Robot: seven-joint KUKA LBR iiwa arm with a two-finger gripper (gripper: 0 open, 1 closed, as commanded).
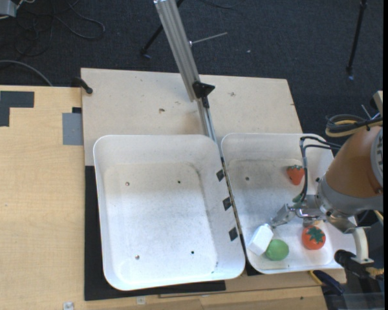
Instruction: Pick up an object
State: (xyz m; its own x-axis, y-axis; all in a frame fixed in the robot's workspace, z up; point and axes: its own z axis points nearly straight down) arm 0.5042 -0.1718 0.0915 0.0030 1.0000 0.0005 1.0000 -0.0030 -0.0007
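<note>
Looks like a robotics lab: dark carpet (278, 31) strewn with cables (26, 18), tripod legs (359, 28), an aluminium rail (178, 44) over a plywood surface (136, 102) bearing two white bins (100, 150).

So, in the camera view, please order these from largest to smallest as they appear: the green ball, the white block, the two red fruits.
1. White block and green ball: alike, unranked.
2. Lower red fruit.
3. Upper red fruit.
</note>
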